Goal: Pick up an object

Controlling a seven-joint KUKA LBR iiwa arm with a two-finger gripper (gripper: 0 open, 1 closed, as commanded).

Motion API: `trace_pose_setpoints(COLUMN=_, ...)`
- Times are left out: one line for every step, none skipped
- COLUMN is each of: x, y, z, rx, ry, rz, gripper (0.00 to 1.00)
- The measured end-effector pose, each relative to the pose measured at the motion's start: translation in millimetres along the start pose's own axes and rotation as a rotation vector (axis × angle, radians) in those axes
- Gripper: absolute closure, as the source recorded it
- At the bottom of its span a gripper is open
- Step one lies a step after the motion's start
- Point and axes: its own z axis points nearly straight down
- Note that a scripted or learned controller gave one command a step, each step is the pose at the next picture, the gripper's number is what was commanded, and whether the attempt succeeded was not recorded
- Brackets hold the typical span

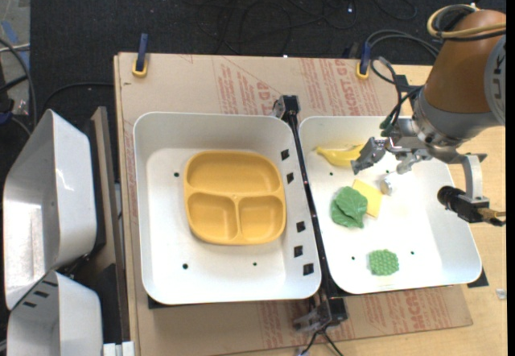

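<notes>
Seen from above at a slant: a cardboard-topped bench bearing two shallow white bins side by side. In the left bin, a yellow plastic meal tray with three compartments, lying flat near the centre. In the right bin, four small things. Toward the far left corner, a yellow banana-shaped toy. Nearer the middle, a pale yellow block, touching and partly overlapped on its left by a crumpled green leafy piece. Toward the near edge, apart from the rest, a round green bumpy pad. Reaching in from the right, a grey robot arm with an orange band above the wrist. Hanging over the far part of the right bin, its two-finger gripper, just right of the banana toy and just beyond the pale block. Nothing visible between the dark fingers; how far apart they stand, impossible to tell from this angle. Blue and yellow clamps at the far corners of the bench. At the left edge, beyond the bench, stacked white tubs.
</notes>
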Motion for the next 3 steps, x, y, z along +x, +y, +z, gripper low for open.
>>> trace_pose_setpoints(x=4, y=-6, z=45, rx=0.003, ry=0.0, rz=0.002, gripper=0.0)
trace_pose_setpoints(x=-1, y=-14, z=103, rx=0.003, ry=0.0, rz=0.003, gripper=0.0)
trace_pose_setpoints(x=-1, y=-14, z=123, rx=0.0, ry=0.0, rz=0.003, gripper=0.0)
